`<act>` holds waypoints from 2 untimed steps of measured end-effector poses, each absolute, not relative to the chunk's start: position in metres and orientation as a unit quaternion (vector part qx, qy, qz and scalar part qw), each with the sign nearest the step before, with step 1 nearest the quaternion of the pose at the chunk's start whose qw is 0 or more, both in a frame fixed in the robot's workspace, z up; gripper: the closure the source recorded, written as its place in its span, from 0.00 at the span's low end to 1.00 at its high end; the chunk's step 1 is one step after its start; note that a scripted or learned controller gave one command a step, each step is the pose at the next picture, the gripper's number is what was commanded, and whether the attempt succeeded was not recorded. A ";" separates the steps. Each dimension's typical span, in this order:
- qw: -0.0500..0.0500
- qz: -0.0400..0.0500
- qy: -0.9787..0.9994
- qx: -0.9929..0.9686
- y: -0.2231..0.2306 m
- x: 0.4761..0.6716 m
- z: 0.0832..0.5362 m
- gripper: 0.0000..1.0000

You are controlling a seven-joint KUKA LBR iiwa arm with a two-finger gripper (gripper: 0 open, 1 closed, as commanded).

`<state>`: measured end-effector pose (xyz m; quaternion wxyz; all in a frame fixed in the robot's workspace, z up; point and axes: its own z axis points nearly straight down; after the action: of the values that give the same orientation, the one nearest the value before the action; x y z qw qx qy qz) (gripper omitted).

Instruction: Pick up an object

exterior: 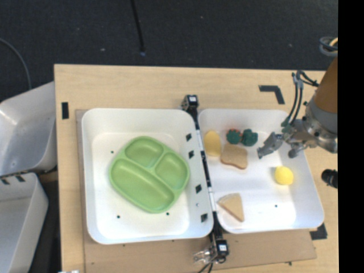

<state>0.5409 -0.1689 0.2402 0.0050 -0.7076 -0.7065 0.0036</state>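
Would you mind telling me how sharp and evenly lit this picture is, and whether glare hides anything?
Camera view: soft all over, so the gripper is a grey smear and its fingers cannot be made out; lighting is even, with faint shadows under the lemon and green tray; the white bins are bright but not blown out; no glare hides the food.

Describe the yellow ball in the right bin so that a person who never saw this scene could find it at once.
Look at the right white bin, the one the gripper reaches into. The yellow ball lies alone near its right wall, just below the gripper. It is round and bright yellow, while the other yellow piece is paler, longer and lies at the opposite wall.
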 end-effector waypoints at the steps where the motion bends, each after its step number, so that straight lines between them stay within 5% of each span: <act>1: -0.001 0.000 -0.708 -0.706 -0.168 0.543 0.247 0.00; 2: 0.001 0.001 -0.707 -0.707 -0.166 0.549 0.203 0.00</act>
<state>0.5490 -0.1658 0.2025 0.0006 -0.7071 -0.7071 0.0012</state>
